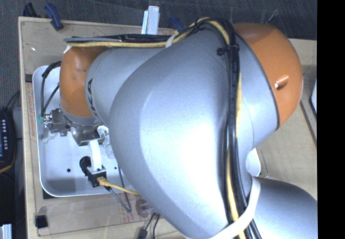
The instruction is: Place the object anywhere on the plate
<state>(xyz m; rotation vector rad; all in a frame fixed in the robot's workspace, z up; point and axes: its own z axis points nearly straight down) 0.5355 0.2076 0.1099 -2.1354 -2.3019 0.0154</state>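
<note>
The grey arm (199,124) fills most of the camera view, its large silver links reaching in from the right and its orange band (75,84) sitting just above the wrist, over the left white bin (54,178). A bundle of black and yellow cables (232,97) runs along the top of the arm and back toward the wrist. The gripper (75,130) hangs below the orange band, low over the bin floor, seen as a cluster of metal parts near the bin's left wall. Whether it is open, closed or gripping anything cannot be told: the metal of the wrist and the arm's bulk cover it. Just below and to the right of the gripper, a white bracket with a black fitting (92,165) stands out from the wrist, and a thin yellow cable (118,188) trails from it across the bin's lower rim. The bin floor beneath the gripper is bare white with a few small dark dots. The object to be placed and the plate cannot be made out; the arm hides most of both bins. Well above the gripper, a blue clamp (54,16) grips the bench's (32,38) far edge, and a small white upright piece (152,19) stands further right
</note>
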